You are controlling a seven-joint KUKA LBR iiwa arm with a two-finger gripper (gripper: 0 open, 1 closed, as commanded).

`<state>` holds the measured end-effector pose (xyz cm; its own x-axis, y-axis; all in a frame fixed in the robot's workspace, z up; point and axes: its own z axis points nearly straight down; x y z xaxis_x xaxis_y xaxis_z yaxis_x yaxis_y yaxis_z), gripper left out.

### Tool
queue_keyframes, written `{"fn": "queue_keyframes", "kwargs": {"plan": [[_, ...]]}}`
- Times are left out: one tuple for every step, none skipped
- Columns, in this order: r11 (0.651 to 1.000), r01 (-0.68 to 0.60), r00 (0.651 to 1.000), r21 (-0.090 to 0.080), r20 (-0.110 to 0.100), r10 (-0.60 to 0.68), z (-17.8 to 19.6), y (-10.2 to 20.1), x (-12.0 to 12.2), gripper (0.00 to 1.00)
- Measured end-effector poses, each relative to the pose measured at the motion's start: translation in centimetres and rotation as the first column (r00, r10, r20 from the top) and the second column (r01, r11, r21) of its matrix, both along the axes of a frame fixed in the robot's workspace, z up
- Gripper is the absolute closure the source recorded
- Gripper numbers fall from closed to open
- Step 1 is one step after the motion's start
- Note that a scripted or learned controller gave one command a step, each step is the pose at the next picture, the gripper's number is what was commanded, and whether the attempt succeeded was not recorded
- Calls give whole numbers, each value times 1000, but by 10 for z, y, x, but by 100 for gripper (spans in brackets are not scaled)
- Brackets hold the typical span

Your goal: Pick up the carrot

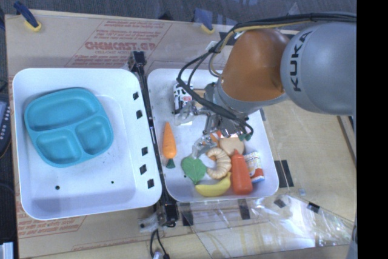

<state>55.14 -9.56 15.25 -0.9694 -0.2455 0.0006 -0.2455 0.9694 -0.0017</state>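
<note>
Start at the left: a blue tray [68,125] sits in the left bin [36,203], far from the carrot [169,142]. The carrot lies in the right bin [267,182], just beside its left wall, its green end pointing down. To the carrot's right you see a green toy [193,168], a croissant [219,162], a banana [213,188] and a red bottle [240,174]. The tool [213,130] hangs to the carrot's right, above that pile. You cannot tell if it is open or closed. I think you are in the reaching step. Next, move left over the carrot, minding the wall.
</note>
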Motion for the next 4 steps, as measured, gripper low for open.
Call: {"fn": "queue_keyframes", "kwargs": {"plan": [[983,186,983,2,0,-186,-61,3,-39,0],[963,270,963,1,5,-270,-59,-111,-9,0],[883,470,882,3,11,-470,30,-115,57,0],[963,271,963,3,-3,-271,-63,-61,9,0]]}}
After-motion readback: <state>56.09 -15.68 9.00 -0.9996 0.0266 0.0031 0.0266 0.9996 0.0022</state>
